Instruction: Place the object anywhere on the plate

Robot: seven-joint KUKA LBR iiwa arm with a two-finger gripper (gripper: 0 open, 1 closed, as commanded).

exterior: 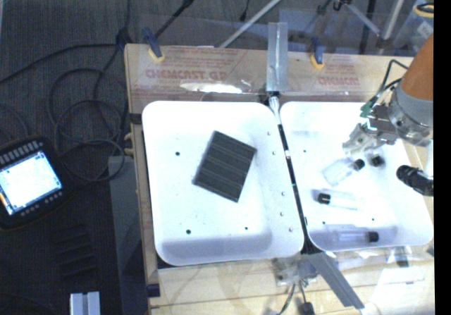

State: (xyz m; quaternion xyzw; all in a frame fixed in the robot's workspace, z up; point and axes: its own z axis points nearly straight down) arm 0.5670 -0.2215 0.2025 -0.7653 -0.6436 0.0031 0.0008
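Observation:
A dark ribbed rectangular plate (225,165) lies tilted in the middle of the left bin (162,229). Several clear tubes with black caps lie in the right bin (416,232): one (342,169) near its middle, one (335,199) just below that, and a longer one (351,236) along the front wall. My gripper (368,143) hangs low over the right bin's upper right part, just right of the middle tube. Nothing can be made out in its grasp. The plate has nothing on it.
A metal divider (276,67) and the bins' adjoining walls (285,165) separate the two bins. Clamps hold the bench's back edge. Tripod legs and cables lie beyond it, and a lit tablet (28,181) sits on the floor at left.

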